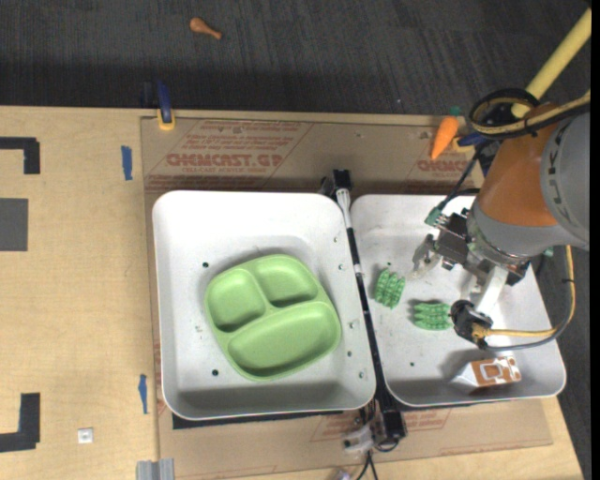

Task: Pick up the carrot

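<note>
Dark carpet (309, 47) runs along the top of our view, and below it lies the pale wooden desk (75, 309) with two shallow white bins side by side. We see the arm (525, 187), grey with an orange band, reaching in over the right bin (398, 225), and its pincer (434, 251) hangs low over that bin's upper half; we cannot tell whether it is open or closed, and we see nothing held in it. The carrot (444, 137) lies outside the bins, on the cardboard sheet beyond the right bin's far rim, up and a little to the right of the pincer and well apart from it. Just down and left of the pincer lies one small green ridged piece (389, 287), and straight below the pincer lies a second green piece (432, 315). Further down and to the right, near the bin's lower corner, we see an orange and white card-like item (495, 371). Well to the left of the pincer, the left bin (187, 225) holds a green divided plate (272, 314). Far up and left, a small orange object (203, 28) rests on the carpet.
</note>
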